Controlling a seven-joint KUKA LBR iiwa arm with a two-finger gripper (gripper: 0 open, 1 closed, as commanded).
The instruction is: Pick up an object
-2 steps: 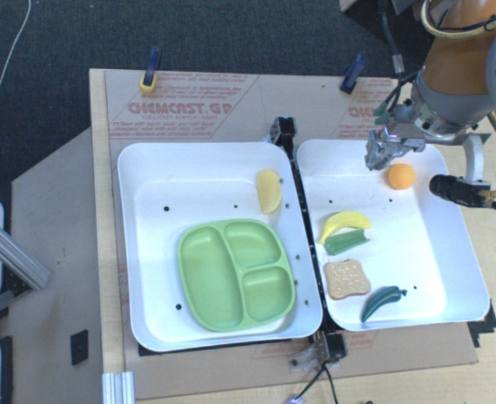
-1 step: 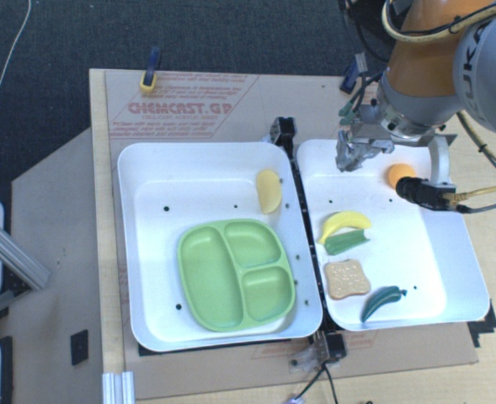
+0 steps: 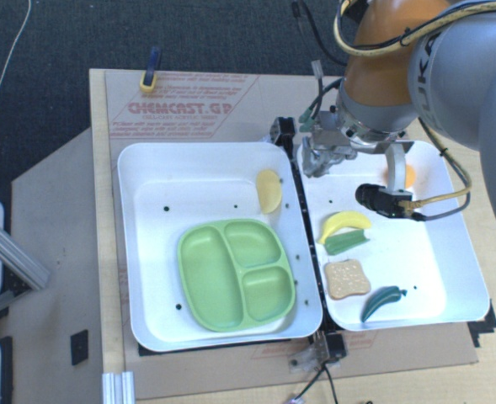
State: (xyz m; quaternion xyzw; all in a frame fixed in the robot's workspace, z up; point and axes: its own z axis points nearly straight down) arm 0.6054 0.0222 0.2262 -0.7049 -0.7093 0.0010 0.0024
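Robot lab: industrial arm over bench, white bins, loose cables.

Both bins, left and right, are plain white. The divided plate is light green. The chip is pale yellow. The banana is bright yellow; the pod beside it is green. The toast slice is tan with darker speckles. The pepper is dark teal-green. The arm is grey with an orange band. The board is tan with red lettering.
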